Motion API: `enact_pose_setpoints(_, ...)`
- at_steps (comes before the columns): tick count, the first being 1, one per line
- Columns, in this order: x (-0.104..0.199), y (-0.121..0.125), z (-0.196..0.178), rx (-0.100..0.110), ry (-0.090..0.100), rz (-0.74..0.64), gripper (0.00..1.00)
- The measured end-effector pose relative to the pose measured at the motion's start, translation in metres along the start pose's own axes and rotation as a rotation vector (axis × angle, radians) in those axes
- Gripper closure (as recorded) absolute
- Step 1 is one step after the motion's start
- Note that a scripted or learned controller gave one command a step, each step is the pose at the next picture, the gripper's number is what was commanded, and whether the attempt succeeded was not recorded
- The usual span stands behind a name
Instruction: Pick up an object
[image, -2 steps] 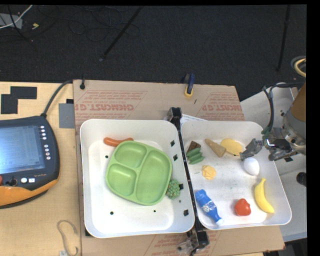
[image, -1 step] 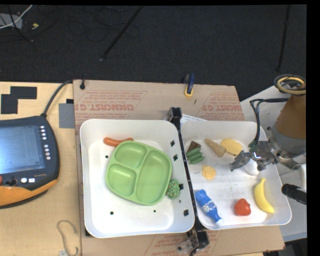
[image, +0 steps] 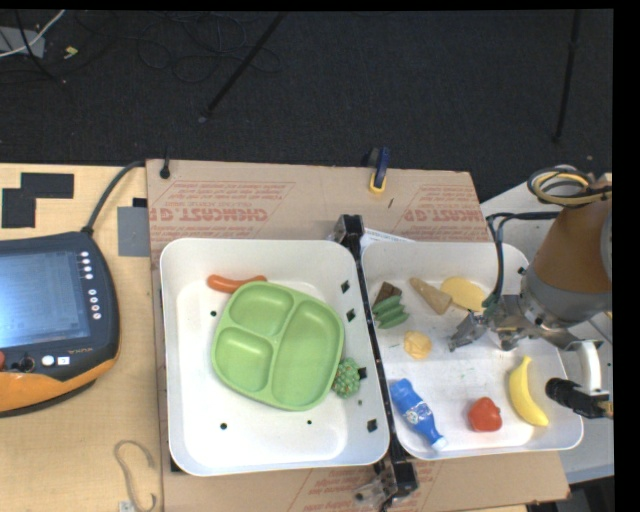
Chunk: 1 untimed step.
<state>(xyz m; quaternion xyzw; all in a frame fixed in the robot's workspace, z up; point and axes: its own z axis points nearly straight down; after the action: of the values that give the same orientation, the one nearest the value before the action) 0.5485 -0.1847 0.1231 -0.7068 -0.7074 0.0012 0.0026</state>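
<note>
Cardboard under the bins reads "CHEMCAST, G-P" upside down; the pincer hangs open, empty.

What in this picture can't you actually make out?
- Gripper: too small and blurred in the camera view to tell what its fingers are doing.
- Orange carrot: partly hidden behind the green divided plate.
- Small green item: tucked at the plate's edge, too small to identify.
- Brown item: too blurred to name.

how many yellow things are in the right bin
3: a banana near the right rim, a small yellow piece mid-bin, and a rounded yellow piece toward the far side. The arm may hide more.
</note>
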Motion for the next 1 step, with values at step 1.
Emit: enact_pose_setpoints(1,0.0029,0.0002,0.0378,0.000,0.000,0.000,0.00)
